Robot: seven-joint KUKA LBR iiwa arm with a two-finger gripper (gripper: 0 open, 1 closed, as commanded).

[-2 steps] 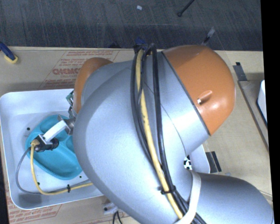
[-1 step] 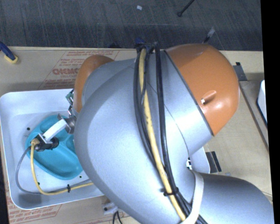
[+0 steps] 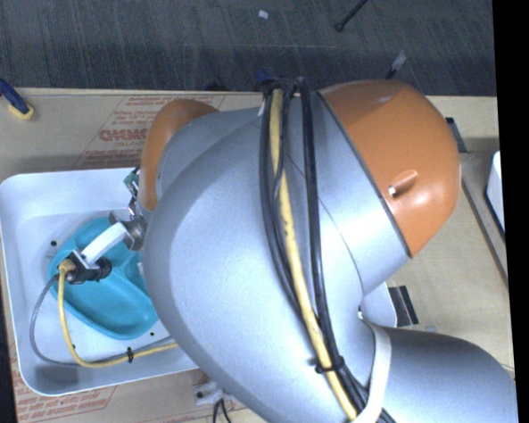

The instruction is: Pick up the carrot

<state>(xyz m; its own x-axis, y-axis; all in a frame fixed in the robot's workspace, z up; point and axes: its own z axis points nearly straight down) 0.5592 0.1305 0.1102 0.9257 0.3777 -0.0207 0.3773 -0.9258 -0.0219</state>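
My grey arm (image 3: 277,277) stretches across from the right and covers the inner half of the left white bin (image 3: 15,230). At its end, the teal gripper (image 3: 109,292) points down into the middle of that bin, close to the floor. A yellow cable (image 3: 71,330) and a grey one loop out from it along the bin floor. The gripper's own body hides whatever lies beneath it.
The orange band (image 3: 405,171) of the arm bulges at the upper right. Brown cardboard (image 3: 107,126) borders the bin at the back and front. A blue clamp (image 3: 12,96) sits at the far left corner. A sliver of the right bin (image 3: 495,187) shows at the right.
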